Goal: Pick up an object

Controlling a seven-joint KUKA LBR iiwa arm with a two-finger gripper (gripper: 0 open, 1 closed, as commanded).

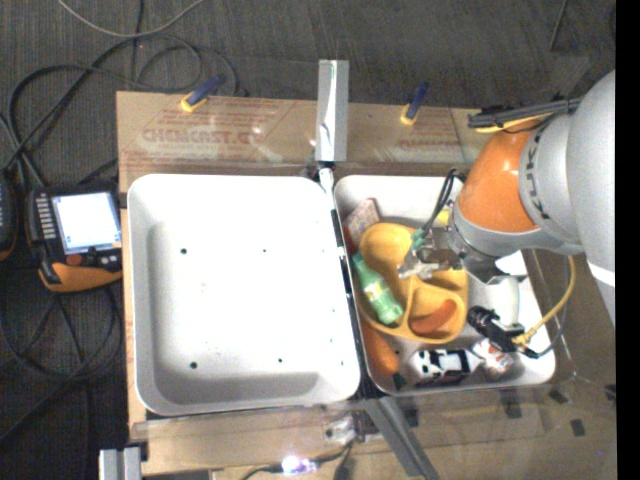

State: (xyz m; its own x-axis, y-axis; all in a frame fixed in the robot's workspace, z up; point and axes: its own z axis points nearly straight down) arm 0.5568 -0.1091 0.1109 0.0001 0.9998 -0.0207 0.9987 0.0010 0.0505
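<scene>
the right bin [545, 368] holds a crowded heap of objects. a yellow bowl-like piece [437, 306] with an orange inside lies near the middle, joined to or touching a rounded yellow lump [385, 243] above it. a green bottle [381, 295] lies against their left side, along the bin's left wall. a small reddish packet [362, 214] sits in the upper left corner, an orange shape [380, 353] at the lower left, and a black-and-white item [443, 361] along the bottom wall, with a dark item [497, 358] just right of it.

the gripper [428, 255] is down in this bin, right at the yellow pieces; whether it is released or clenched cannot be told, nor whether it grips anything. the arm [520, 193] comes in from the right.

the left bin [240, 288] lies just beside. a handheld screen [80, 223] rests off the bench to the left.
</scene>
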